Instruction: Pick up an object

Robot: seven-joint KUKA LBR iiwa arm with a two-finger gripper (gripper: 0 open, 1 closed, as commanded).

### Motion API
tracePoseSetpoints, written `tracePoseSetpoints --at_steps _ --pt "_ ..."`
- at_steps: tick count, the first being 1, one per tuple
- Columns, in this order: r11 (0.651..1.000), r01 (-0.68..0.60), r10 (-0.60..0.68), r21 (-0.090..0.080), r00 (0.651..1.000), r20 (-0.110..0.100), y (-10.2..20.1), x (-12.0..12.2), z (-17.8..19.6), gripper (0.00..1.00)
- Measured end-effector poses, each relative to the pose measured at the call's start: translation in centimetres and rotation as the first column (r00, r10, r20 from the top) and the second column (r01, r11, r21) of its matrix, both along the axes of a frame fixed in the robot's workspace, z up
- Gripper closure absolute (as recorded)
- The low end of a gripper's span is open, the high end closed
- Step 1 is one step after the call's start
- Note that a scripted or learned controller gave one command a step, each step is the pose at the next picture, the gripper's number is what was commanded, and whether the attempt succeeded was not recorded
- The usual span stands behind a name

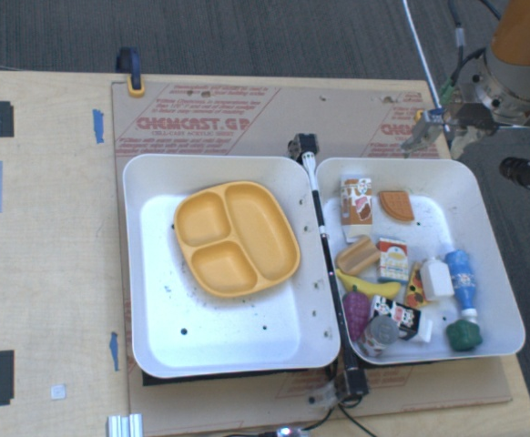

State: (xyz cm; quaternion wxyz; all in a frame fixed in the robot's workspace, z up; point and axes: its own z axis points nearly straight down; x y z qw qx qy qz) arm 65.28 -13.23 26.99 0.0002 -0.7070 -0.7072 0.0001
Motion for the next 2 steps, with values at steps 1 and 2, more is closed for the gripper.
tracePoseSetpoints --at_steps 1,2 --pt "1.000 0.001 -0.001 0.000 1.000 0.000 0.5 -4.7 -15.7 0.00" --pt "1.000 0.000 0.000 0.000 1.000 0.000 -2.6 -0.7 -18.0 0.00"
